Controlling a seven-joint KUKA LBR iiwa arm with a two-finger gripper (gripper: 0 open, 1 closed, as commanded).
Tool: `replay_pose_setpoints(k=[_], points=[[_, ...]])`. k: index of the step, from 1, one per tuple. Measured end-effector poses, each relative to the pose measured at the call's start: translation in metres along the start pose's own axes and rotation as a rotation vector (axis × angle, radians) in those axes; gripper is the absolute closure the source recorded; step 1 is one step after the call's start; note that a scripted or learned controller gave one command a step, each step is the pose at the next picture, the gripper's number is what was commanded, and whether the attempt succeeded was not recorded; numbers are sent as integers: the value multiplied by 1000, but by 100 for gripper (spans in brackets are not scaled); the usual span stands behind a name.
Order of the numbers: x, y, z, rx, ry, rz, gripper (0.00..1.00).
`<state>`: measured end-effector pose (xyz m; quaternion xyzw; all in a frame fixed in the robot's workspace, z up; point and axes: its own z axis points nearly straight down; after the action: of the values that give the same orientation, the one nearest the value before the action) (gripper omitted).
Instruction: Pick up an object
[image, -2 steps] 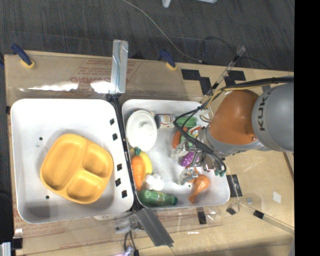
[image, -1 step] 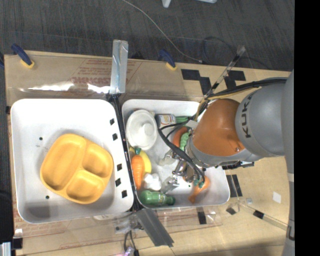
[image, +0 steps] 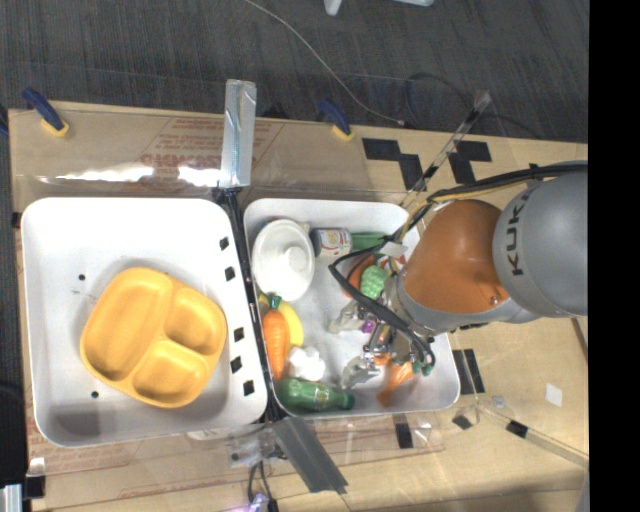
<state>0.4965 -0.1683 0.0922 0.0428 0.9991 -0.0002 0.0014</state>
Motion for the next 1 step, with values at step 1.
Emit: replay_pose_setpoints(k=[1], points=[[-2, 2, -11, 1, -5, -8, 100]])
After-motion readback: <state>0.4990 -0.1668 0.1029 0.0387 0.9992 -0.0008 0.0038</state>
